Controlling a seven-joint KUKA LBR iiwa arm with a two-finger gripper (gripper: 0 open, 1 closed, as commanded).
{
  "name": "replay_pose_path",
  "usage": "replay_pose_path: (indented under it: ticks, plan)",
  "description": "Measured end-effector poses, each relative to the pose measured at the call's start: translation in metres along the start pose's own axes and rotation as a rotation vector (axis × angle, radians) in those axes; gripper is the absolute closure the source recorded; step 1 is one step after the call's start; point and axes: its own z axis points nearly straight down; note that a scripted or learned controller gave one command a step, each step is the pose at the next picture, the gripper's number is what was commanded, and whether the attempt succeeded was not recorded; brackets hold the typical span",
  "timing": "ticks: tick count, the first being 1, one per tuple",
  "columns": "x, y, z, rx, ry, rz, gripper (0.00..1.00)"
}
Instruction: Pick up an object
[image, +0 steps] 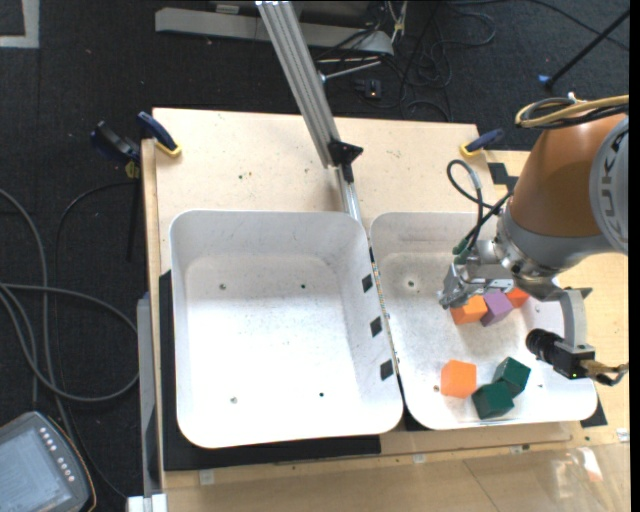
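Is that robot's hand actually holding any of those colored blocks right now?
It cannot be told. The hand sits low over the orange block and purple block in the right bin.

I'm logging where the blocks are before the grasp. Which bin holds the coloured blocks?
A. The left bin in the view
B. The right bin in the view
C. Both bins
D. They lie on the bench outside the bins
B: the orange block, the green blocks and the purple block all lie inside the right bin, where the gripper reaches.
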Motion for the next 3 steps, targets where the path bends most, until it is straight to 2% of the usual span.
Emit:
replay_pose_path:
  ticks: [2, 3]
  plan:
    - [0.092, 0.011, 0.012, 0.002, 0.0, 0.001, 1.0]
    - [0.153, 0.015, 0.016, 0.0, 0.0, 0.0, 1.0]
